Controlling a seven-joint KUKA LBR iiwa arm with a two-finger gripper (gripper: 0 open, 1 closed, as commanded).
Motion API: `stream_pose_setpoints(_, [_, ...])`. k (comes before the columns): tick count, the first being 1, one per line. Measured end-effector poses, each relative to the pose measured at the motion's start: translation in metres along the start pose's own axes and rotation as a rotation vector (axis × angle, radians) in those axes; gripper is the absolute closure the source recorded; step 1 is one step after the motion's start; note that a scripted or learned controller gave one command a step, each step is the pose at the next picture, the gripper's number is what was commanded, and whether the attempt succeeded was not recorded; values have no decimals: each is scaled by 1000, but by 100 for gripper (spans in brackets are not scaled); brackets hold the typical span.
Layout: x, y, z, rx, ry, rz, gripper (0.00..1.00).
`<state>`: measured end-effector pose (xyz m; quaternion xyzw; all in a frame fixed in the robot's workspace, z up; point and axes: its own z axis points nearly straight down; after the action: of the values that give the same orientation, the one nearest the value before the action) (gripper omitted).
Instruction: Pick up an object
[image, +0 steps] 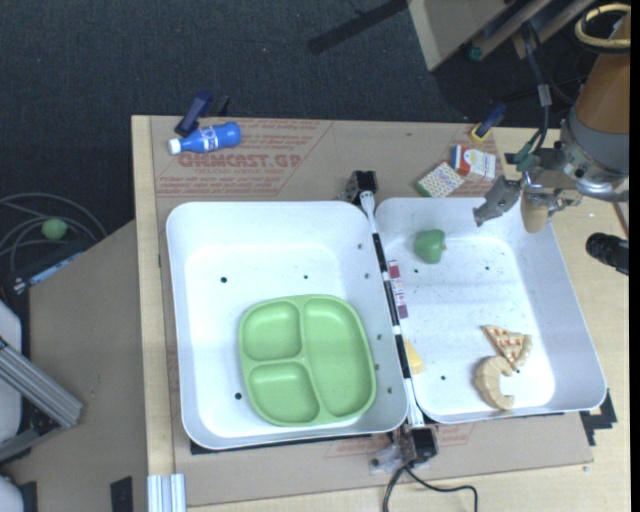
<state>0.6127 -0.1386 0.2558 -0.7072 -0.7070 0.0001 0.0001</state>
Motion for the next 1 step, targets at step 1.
stream_pose_setpoints(1, [42, 23, 114, 5, 2, -1, 0])
